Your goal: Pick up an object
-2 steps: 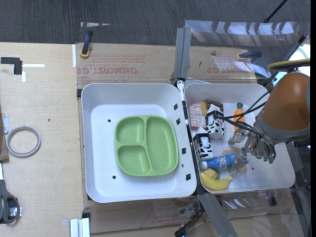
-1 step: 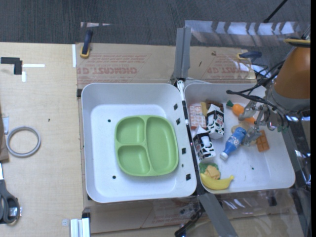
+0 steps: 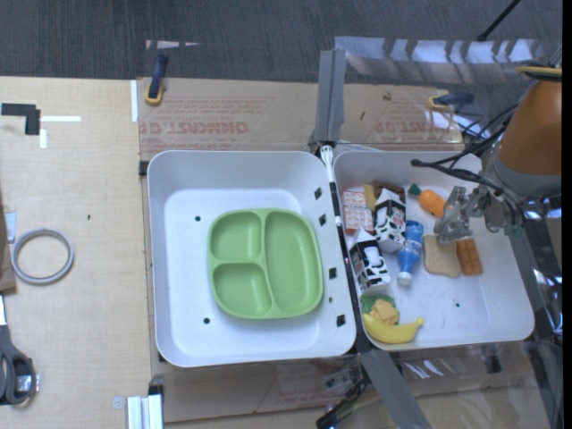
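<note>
Your claw (image 3: 454,224) hung right above the slice of bread (image 3: 440,257), which lay just below it, but you could not tell whether it was clenched.

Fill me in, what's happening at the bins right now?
The arm reaches in from the right, and its gripper hangs over the right bin, above a slice of toast and an orange block. Nothing shows between its fingers. A carrot, blue bottle, two small cartons and a banana also lie there. The left bin holds a green divided plate.
</note>
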`<state>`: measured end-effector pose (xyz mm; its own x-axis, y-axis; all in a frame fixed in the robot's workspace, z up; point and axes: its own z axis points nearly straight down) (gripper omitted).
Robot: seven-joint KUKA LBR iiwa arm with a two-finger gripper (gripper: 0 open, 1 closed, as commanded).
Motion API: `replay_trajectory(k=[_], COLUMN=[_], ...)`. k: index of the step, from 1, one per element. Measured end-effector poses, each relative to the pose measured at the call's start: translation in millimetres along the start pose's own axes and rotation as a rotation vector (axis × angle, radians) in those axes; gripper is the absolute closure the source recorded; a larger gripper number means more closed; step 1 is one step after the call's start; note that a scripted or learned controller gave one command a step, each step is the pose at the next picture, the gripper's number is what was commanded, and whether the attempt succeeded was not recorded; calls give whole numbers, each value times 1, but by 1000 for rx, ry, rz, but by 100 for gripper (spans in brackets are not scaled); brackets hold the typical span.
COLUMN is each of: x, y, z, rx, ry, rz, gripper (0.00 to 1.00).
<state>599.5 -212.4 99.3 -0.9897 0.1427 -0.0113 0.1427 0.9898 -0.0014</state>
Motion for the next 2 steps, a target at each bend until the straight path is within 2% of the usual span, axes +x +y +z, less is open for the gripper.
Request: replay_trajectory(k=[1, 2], x=[0, 4], y=[0, 66], z=[0, 11], rx=[0, -3], ry=[0, 11], rz=[0, -11], gripper=[0, 0])
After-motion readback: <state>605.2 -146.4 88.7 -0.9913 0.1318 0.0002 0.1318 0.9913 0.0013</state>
